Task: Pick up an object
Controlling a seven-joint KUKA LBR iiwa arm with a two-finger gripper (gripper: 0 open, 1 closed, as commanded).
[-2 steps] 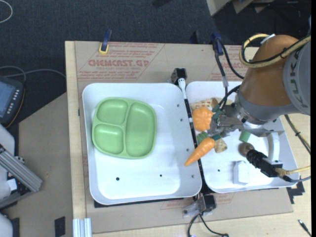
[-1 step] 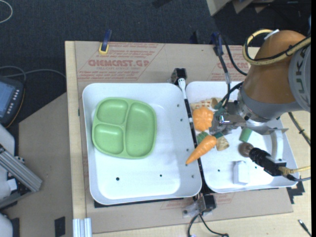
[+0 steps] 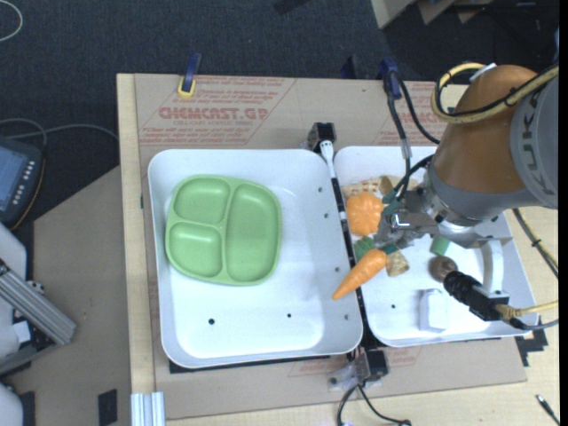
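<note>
One end effector over right bin, by carrot, orange fruit

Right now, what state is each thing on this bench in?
green divided plate: lying flat in the left bin, nothing in its compartments.
toy carrot: lying tilted across the divide between the two bins.
orange round toy: resting in the right bin, by its left wall.
white block: lying flat on the right bin's floor.
gripper: low over the right bin, close beside the orange round toy.
</note>
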